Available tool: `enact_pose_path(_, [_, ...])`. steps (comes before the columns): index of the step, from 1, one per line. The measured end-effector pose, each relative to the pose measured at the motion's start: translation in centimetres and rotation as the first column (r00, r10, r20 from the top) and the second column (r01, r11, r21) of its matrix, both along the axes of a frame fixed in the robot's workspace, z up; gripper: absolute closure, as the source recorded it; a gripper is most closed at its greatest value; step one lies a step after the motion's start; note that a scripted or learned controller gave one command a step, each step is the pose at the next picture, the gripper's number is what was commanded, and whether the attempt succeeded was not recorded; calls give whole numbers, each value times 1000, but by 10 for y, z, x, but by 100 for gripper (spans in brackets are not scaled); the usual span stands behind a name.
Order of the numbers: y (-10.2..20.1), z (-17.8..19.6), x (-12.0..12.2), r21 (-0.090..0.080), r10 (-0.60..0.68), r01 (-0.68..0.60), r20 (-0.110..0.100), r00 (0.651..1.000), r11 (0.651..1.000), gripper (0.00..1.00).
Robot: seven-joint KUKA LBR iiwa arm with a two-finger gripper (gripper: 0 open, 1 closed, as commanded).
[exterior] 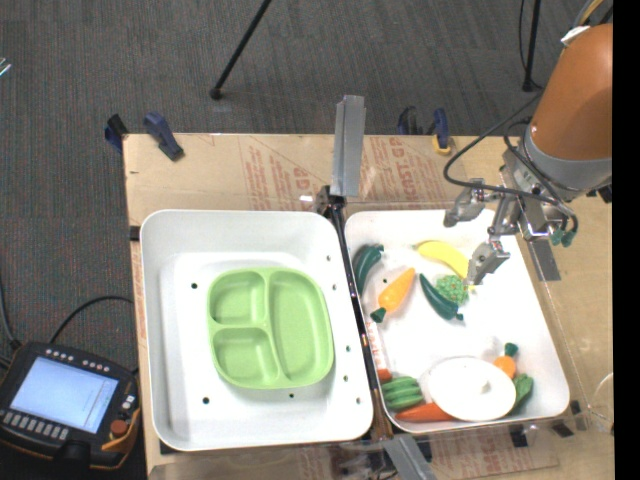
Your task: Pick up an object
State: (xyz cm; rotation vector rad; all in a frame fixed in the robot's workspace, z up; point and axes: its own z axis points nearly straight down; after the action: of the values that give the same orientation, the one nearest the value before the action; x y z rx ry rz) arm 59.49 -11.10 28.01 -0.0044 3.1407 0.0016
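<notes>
My gripper [516, 262] hangs over the upper right part of the right bin [545, 318], open, with nothing between its fingers. Its left fingertip [487, 264] is just right of a yellow banana [443, 256] and above a small green broccoli-like piece [450, 292]. To the left lie an orange toy vegetable [397, 290] and a dark green cucumber [365, 260]. Near the front of the bin sit a white round plate [470, 388], green beans [403, 393], a carrot [430, 411] and an orange-and-green piece [510, 364].
The left bin [165, 268] holds a light green divided tray [270, 326]. A grey upright post [348, 158] stands behind the seam between the bins. Cables loop off the arm at upper right. A teach pendant [65, 400] lies on the floor, lower left.
</notes>
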Motion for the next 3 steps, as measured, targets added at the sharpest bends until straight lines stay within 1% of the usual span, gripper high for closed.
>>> enact_pose_path(1, [-16,-194,-16,1,202,-202,-3,979,979,0])
enact_pose_path(2, [23,-191,-16,-5,233,-233,0,973,973,0])
enact_pose_path(3, [-24,-192,-59,0,153,-153,2,988,988,0])
